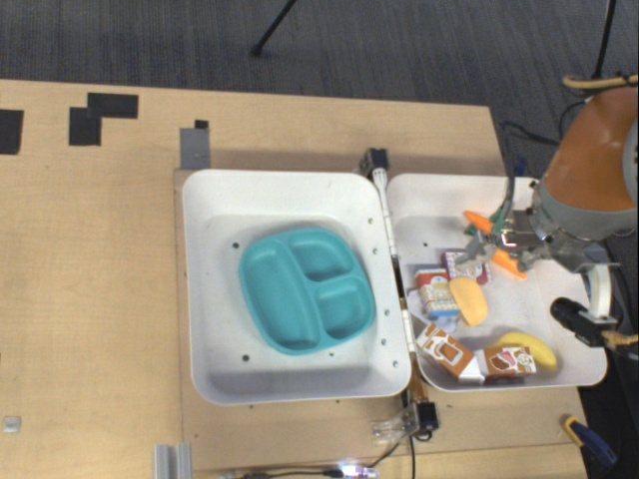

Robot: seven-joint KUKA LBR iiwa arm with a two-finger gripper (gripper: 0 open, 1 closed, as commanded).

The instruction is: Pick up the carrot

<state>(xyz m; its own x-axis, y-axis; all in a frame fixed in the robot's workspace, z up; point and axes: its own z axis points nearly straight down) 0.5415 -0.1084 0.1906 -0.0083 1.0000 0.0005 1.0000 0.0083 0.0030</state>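
The carrot (478, 222) is orange and lies slantwise in the right bin (424, 203), towards its back. Its two ends show, one at the upper left and one at the lower right (509, 263). The gripper (498, 239) sits directly over the carrot's middle and hides that part. The arm, with its orange band (597, 158), comes in from the right. I cannot tell whether the carrot is lifted off the bin floor.
A yellow oval item (469, 300), a small red-and-white box (434, 293), two brown cartons (445, 351), and a banana (529, 349) crowd the right bin's front half. The left bin (210, 267) holds a teal divided plate (305, 287).
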